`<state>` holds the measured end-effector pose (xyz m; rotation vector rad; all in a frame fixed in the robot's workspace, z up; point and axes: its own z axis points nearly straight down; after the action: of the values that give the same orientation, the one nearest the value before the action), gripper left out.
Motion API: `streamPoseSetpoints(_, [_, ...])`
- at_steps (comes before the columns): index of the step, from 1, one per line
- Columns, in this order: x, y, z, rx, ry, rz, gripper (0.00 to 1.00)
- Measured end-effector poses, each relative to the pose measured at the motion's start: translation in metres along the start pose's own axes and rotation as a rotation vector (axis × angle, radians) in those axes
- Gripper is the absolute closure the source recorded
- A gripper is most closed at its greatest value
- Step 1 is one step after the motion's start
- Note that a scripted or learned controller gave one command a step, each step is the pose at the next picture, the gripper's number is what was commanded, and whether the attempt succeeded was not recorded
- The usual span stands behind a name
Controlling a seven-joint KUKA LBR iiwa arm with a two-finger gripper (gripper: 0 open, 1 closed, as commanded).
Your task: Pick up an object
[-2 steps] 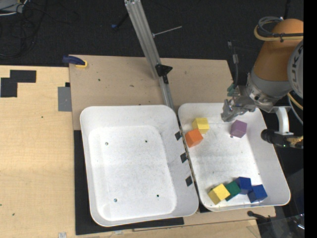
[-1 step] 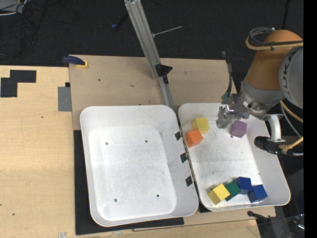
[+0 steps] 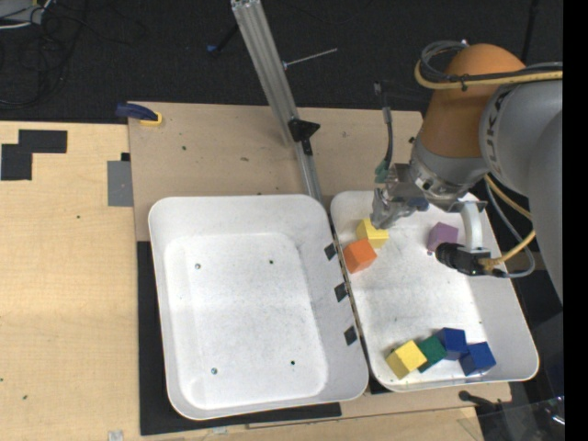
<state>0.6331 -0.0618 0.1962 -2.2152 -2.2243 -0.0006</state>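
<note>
White plastic, two shallow bins side by side on a tan wooden bench (image 3: 64, 274). Left bin (image 3: 184, 219) carries only a few dark specks on its floor. Right bin (image 3: 514, 338) holds all the blocks. Black clips sit along the seam between the bins.

Near-corner cluster in the right bin: yellow block (image 3: 405, 357), green block (image 3: 430, 350), and two blue blocks (image 3: 465, 349), all touching or just beside each other, well apart from the arm. A purple block (image 3: 442, 235) lies alone toward the far right side, just beside the dark end of a cable fitting hanging off the wrist.

An aluminium rail (image 3: 271, 76) slants from the far edge down to the bins' seam, ending close to the far left corner of the right bin. Black cloth backdrop behind the bench; loose cables at upper left; a blue-and-yellow clamp (image 3: 138, 112) on the bench's far edge.

Gripper (image 3: 390, 211) is low over the far left part of the right bin. Fingers point down at a small yellow block (image 3: 375, 232), which touches an orange block (image 3: 359, 255) on its near side. Fingertips meet the yellow block's top; whether they are apart or clamped — cannot tell.
</note>
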Motion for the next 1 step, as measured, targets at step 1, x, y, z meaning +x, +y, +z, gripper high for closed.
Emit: streamPoseSetpoints(1, [0.0551, 0.0053, -0.0185, -0.001, 0.001, 0.000, 1.00])
